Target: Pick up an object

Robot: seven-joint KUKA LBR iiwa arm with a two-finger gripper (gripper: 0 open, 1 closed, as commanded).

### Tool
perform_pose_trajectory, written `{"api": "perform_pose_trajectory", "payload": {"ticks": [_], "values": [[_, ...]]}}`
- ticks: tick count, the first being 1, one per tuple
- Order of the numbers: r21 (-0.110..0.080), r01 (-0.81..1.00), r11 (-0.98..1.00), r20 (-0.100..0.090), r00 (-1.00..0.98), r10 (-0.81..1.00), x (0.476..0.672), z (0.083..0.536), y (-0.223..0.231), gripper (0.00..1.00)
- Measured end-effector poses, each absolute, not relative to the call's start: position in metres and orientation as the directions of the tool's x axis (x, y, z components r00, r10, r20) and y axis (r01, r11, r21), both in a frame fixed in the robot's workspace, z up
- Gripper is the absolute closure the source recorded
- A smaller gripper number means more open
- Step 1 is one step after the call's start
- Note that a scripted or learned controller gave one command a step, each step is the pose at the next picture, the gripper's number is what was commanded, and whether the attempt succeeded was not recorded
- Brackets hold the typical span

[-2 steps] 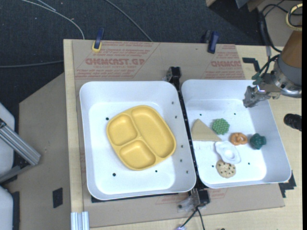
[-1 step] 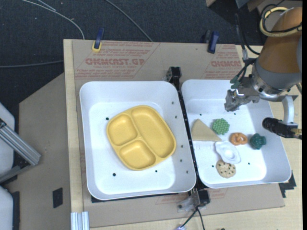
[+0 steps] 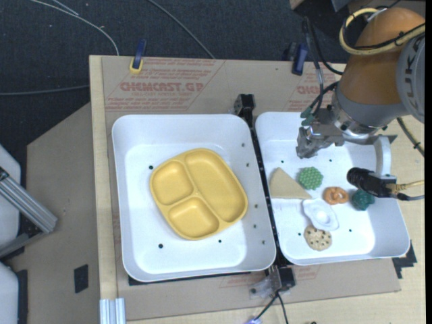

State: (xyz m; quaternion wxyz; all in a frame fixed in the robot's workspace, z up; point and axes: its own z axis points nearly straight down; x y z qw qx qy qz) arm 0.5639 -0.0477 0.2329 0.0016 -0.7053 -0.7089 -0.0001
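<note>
Now, step in hand: you are at the approach; nothing is lifted yet, as far as this view lets you judge.
Gripper: the gripper [image 3: 309, 144] hangs over the upper part of the right bin [image 3: 388, 238]; you cannot tell its state from this angle, and nothing shows in its grasp.
Nearest object: the green knobbly ball [image 3: 310, 177] lies just below the gripper, apart from it.
Beside that: the tan wedge [image 3: 286, 185] sits below and to the left of the gripper, touching or nearly touching the ball.
Further off: the orange ring [image 3: 335, 195], the white piece [image 3: 319, 214], the cookie [image 3: 317, 237] and the dark green piece [image 3: 362, 200] lie lower and to the right.
Left bin: the yellow divided plate [image 3: 197, 192] rests well to the gripper's left.
Next move: you likely need a short shift down-view over the ball, then a straight descent, keeping clear of the wedge.
</note>
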Motion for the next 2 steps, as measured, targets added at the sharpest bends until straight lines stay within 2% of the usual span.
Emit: {"api": "perform_pose_trajectory", "payload": {"ticks": [1, 2], "values": [[-0.004, 1.000, 0.004, 0.001, -0.004, 1.000, 0.549, 0.233, -0.005, 1.00], [-0.003, 1.000, 0.004, 0.002, -0.004, 1.000, 0.544, 0.227, 0.039, 1.00]]}}
